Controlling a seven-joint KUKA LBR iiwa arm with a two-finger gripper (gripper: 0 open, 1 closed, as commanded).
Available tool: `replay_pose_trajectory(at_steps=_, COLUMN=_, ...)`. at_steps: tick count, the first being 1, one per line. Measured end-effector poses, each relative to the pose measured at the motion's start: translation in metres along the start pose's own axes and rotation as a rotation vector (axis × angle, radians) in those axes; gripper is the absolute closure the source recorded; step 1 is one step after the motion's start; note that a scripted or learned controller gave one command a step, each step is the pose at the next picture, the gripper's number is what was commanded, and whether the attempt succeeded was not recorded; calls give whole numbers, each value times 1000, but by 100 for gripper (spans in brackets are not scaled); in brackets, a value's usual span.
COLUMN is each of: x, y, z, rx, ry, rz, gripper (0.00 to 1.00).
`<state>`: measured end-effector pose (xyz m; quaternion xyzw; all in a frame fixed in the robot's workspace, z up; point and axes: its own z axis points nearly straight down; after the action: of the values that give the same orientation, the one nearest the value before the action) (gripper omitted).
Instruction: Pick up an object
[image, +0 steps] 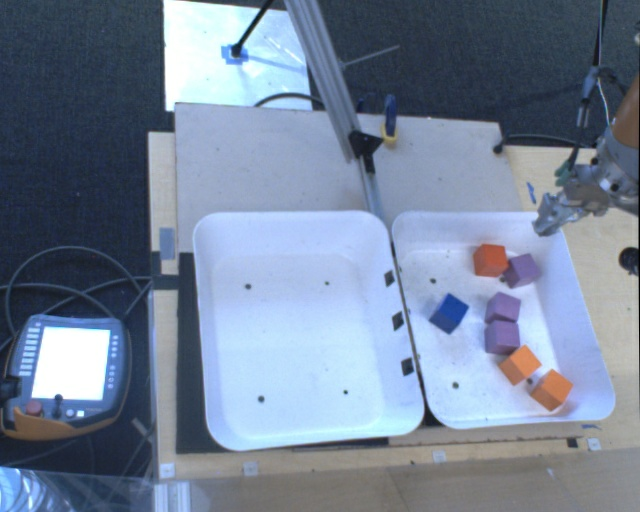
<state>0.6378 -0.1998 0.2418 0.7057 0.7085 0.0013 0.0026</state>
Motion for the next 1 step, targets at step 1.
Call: replay_pose_trajectory(at_steps=1, x=53, y=0, z=-10, rx=3, ry=3, rz=-6, gripper=100)
